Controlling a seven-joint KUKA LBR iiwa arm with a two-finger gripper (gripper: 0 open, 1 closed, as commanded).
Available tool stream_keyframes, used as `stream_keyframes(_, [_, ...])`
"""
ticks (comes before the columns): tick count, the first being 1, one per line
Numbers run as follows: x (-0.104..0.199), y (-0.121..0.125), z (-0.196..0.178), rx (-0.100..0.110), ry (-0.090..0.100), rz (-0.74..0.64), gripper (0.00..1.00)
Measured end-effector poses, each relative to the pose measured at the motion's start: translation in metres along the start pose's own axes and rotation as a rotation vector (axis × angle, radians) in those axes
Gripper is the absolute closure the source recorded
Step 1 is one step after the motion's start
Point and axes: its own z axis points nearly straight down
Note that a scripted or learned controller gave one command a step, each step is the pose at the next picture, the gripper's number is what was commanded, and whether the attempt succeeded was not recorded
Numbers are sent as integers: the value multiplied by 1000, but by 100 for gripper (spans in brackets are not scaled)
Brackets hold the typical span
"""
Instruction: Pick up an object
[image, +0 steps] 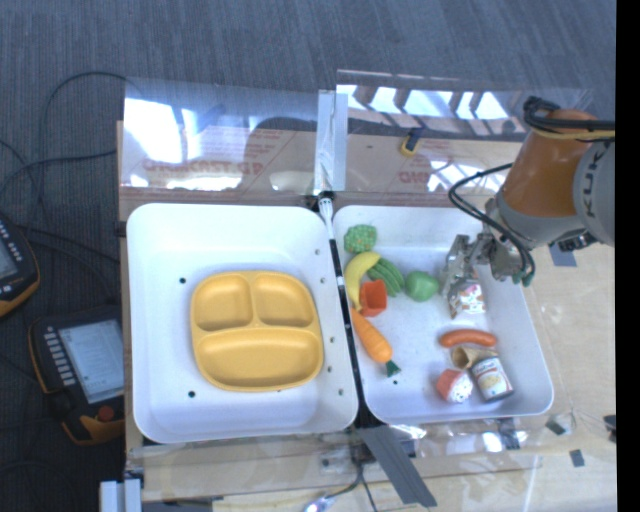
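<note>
The grey arm with its orange band reaches in from the upper right of the frame, and its two-finger gripper (463, 272) hangs low over the right white bin (530, 345). Just under the fingers sits a small white packet with pinkish print (468, 298), crumpled and roughly square; whether the claw is apart, together or clamped on it cannot be told.

Below the packet lie an orange-red toy sausage (468, 339), a small printed can on its side (489, 378) and a red and white rounded toy (452, 386). Along the bin's left side are a green broccoli toy (361, 238), a yellow banana (358, 272), a green vegetable (421, 287), a red cup-shaped piece (373, 297) and an orange carrot (374, 340).

The left white bin (160, 240) holds a yellow three-compartment plastic tray (257, 329).

Clear plastic panels (225, 140) stand behind the bins. Dark grey carpet (200, 40) surrounds the bench, with black cables and an orange-edged handheld pendant (82, 365) at the left.
</note>
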Motion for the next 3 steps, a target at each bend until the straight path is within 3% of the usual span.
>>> stream_keyframes(1, [0, 0, 0, 0, 1, 0, 0])
stream_keyframes(2, [-5, 0, 13, -8, 10, 108, 0])
stream_keyframes(3, [-7, 0, 0, -4, 0, 106, 100])
